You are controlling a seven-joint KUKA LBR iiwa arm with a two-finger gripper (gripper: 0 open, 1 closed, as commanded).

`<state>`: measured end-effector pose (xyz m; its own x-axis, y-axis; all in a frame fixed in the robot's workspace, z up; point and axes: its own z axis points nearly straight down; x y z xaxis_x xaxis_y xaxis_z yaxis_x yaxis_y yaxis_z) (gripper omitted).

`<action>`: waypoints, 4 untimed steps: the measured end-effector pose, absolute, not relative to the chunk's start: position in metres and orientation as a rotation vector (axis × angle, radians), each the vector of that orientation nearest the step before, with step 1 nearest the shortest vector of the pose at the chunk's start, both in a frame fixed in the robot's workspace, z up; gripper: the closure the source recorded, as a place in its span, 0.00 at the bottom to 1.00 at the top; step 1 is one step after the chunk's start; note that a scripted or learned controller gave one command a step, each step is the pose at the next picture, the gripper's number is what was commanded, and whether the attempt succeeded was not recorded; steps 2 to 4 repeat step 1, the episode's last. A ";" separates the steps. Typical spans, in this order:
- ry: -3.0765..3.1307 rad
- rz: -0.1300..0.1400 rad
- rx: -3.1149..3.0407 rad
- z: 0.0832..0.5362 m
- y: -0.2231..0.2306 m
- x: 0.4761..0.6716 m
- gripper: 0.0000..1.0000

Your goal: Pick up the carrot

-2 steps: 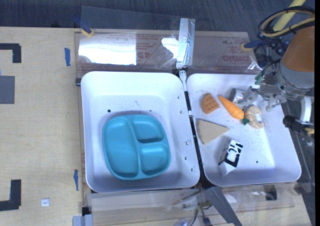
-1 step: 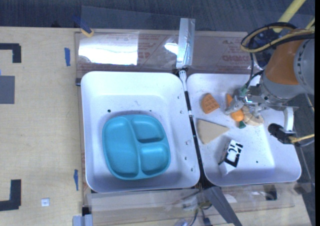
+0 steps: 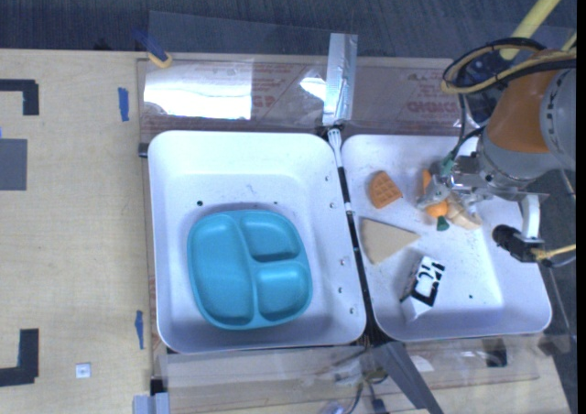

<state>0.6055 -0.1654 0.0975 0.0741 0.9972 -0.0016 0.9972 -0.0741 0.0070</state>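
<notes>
The carrot (image 3: 437, 210), small and orange with a green tip, lies in the right bin (image 3: 522, 311) near its far right part. My gripper (image 3: 450, 187) hangs right over the carrot and hides part of it. More orange shows at the gripper's left side. The grey arm with its orange band (image 3: 522, 119) reaches in from the right.
Also in the right bin are an orange waffle-like piece (image 3: 385, 189), a tan wedge (image 3: 388, 239), a black and white carton (image 3: 423, 285) and a pale piece (image 3: 468, 217) beside the carrot. The left bin (image 3: 174, 165) bears a blue divided plate (image 3: 249, 266).
</notes>
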 end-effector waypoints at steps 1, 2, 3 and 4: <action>1.968 0.016 2.442 0.224 -0.066 0.609 1.00; 1.968 0.016 2.442 0.224 -0.066 0.609 1.00; 1.968 0.016 2.442 0.224 -0.066 0.609 1.00; 1.968 0.016 2.442 0.224 -0.066 0.609 1.00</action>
